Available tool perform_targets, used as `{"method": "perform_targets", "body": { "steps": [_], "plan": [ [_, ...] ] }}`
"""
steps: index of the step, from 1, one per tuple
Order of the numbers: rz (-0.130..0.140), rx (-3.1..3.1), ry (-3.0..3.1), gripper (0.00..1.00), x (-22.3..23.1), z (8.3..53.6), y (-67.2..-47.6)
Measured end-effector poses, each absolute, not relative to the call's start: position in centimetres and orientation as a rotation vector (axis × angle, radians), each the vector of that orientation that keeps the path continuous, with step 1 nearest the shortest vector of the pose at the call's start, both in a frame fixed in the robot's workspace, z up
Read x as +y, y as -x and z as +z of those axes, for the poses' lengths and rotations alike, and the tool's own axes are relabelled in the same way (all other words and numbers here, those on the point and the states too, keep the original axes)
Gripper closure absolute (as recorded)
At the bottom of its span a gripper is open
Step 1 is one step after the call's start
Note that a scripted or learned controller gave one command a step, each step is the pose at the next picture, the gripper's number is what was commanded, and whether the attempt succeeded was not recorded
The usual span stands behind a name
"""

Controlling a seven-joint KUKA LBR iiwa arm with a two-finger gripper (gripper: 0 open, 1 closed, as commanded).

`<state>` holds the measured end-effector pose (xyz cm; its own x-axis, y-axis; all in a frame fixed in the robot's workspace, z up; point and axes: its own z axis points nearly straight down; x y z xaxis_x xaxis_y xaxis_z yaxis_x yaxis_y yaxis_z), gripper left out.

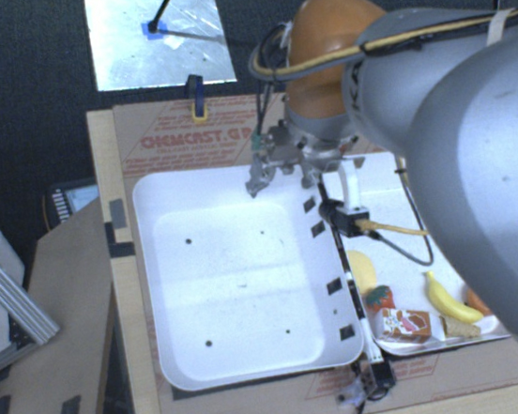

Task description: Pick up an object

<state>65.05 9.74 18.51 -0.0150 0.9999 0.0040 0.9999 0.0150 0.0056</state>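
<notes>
- Left bin [170, 289]: floor bare, open from above.
- Right bin [395, 195]: mostly covered by grey arm [461, 156]; banana [447, 298], small carton [406, 325], yellow piece [363, 270] crowd near corner.
- Yellow cable [396, 228] loops over divider [346, 275].

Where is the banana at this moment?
The banana lies in the right bin, near its front edge, just right of a small red-and-white packet and beside the grey arm.
</notes>
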Motion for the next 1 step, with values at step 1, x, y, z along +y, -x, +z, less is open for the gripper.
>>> {"method": "perform_targets", "body": {
  "steps": [1],
  "plan": [
    [-0.001,2.234,-2.212,0.0,15.22,7.87,-66.75]
  ]
}}
